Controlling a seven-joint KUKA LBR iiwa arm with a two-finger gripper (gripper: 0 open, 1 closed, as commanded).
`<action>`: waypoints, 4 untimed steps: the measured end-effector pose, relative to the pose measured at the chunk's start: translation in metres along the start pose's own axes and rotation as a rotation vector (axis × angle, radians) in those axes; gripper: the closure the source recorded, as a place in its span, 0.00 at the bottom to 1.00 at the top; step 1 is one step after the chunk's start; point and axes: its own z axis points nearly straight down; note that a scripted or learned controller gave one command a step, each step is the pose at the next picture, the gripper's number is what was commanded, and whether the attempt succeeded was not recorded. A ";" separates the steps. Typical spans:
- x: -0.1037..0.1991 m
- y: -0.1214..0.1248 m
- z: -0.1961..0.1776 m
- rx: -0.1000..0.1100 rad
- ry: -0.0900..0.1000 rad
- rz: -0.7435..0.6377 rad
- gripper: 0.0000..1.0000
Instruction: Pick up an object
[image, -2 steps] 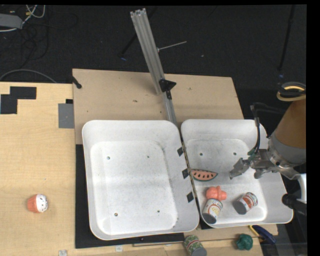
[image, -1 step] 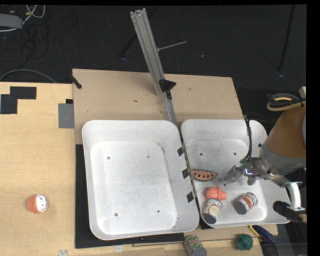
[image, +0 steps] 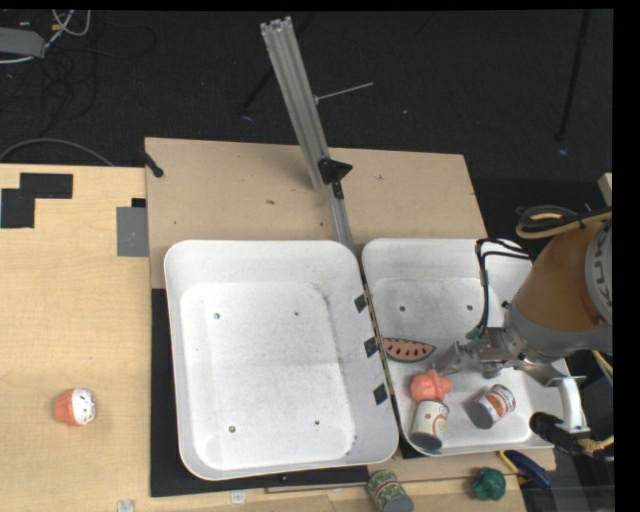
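The right bin holds several small objects. A flat orange-brown piece lies by its left wall. Below it sits a pink-orange lump, touching a white cylinder with a dark end. A grey and red can lies on its side near the front right. My gripper hangs low over the bin, just right of the flat piece and above the pink lump and the can. I see nothing held in it. The grey arm with its orange band covers the bin's right side.
The left bin lies beside it. An aluminium post slants up from between the bins. On the wooden bench at far left rests an orange-white ball. A green lump and a dark can lie in front of the right bin.
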 end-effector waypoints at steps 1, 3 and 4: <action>-0.001 0.000 -0.011 0.001 0.002 0.003 1.00; 0.004 -0.008 -0.100 -0.002 -0.001 -0.002 1.00; 0.004 -0.007 -0.122 -0.001 0.000 -0.003 1.00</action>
